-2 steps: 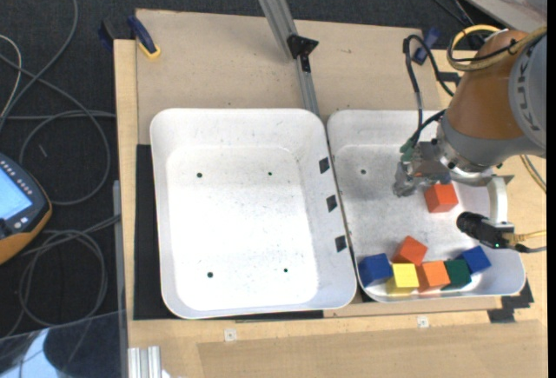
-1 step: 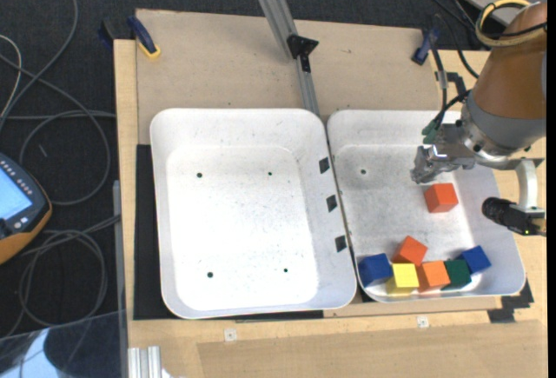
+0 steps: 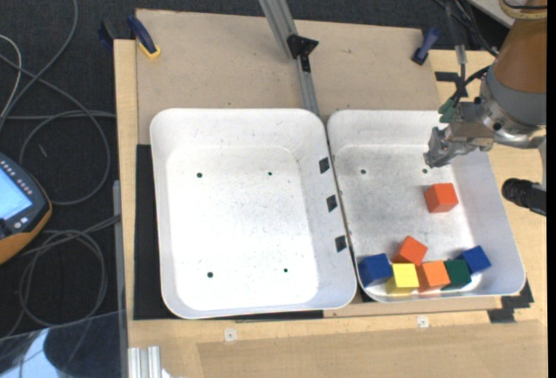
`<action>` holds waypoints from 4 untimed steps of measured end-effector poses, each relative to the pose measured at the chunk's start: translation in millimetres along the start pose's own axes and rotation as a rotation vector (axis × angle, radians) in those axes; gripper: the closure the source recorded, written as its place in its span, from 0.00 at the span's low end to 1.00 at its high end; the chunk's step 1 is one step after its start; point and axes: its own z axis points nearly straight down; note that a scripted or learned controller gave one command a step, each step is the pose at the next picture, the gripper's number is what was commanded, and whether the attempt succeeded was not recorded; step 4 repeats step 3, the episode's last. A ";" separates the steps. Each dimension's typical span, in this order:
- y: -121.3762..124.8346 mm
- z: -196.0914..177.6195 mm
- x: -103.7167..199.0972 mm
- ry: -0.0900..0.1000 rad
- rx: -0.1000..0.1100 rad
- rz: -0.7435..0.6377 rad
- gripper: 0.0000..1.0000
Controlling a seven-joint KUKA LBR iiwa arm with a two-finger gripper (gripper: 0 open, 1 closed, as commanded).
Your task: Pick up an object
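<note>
Orange cube (image 3: 441,196): alone in the right bin (image 3: 369,185), apart from the front cluster.
Handling: likely light, rigid; grip opposite flat faces.
End effector (image 3: 436,150): just above-left of the cube, holding nothing; opening cannot be told.

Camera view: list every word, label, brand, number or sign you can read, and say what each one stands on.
No text in this view can be read.
Handheld pendant at the left edge: its lit blue screen shows marks too small and blurred to read.
Left bin, right bin and bench: dark dots and specks, no letters.
Coloured blocks, such as the lone orange block: plain faces.
Gripper: no label legible.
</note>
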 end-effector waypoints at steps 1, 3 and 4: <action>0.6 9.2 52.6 0.004 0.009 -0.004 1.00; 23.0 30.5 150.1 0.003 0.008 -0.005 1.00; 23.0 30.5 150.1 0.003 0.008 -0.005 1.00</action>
